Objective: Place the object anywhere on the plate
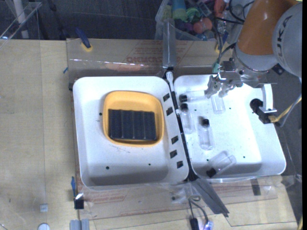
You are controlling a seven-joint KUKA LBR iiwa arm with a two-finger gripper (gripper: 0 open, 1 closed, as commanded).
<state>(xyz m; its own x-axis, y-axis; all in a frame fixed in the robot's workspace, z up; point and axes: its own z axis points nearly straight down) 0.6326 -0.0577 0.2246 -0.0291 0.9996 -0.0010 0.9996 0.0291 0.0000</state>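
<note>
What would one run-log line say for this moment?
arm: over right bin | gripper: above clear vials | plate: left bin, holds dark tray | placement: not done

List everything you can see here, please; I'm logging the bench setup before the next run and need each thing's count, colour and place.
Bins: two, white, side by side on the bench.
Plate: one, yellow with a dark ribbed insert, in the left bin.
Vials: about four, clear with dark caps, scattered in the right bin; exact count hard to tell.
Container of toys: one, clear with mixed colours, behind the bins.
Bench: one, light wood.
Arm: one, grey with orange band, over the right bin.
Gripper: one, over the right bin's far side.
</note>
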